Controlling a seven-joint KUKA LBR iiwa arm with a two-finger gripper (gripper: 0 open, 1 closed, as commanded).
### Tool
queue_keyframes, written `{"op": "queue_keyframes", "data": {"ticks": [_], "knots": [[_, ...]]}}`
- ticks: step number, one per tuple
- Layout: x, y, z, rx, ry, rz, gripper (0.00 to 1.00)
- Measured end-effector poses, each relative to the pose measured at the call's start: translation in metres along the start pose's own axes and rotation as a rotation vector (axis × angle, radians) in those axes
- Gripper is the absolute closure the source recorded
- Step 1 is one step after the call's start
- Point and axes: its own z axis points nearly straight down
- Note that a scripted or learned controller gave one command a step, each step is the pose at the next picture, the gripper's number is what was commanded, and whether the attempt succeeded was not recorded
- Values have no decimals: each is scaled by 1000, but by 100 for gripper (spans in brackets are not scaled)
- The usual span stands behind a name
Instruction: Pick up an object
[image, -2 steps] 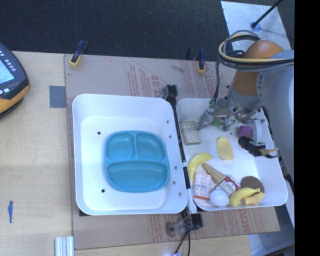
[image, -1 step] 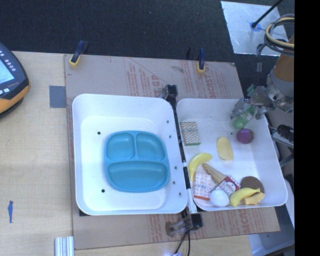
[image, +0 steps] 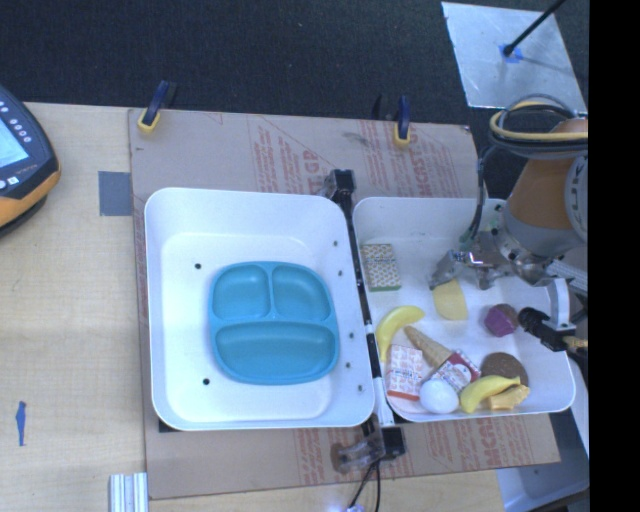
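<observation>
On the desk (image: 70, 300) to your left, a white bin (image: 165, 300) holds a blue sectioned plate (image: 272, 322). Beside it, the right bin (image: 420, 215) holds a patterned sponge (image: 381, 266), a banana (image: 396, 325), a cone (image: 428, 346), a red-and-white packet (image: 404, 372), a white egg (image: 438, 396), a pale yellow block (image: 451, 300), a purple ball (image: 501, 320), a brown cookie (image: 503, 367) and a second banana (image: 484, 392). The gripper (image: 470, 268) hangs over the bin's upper right, just above the yellow block; you cannot tell how far its fingers are parted, and nothing shows between them.
</observation>
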Motion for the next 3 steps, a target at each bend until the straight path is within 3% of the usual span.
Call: {"op": "queue_keyframes", "data": {"ticks": [1, 2, 3], "knots": [[9, -36, -3, -4, -2, 0, 0], [8, -34, -14, -7, -3, 0, 100], [-21, 16, -102, -22, -8, -3, 100]]}}
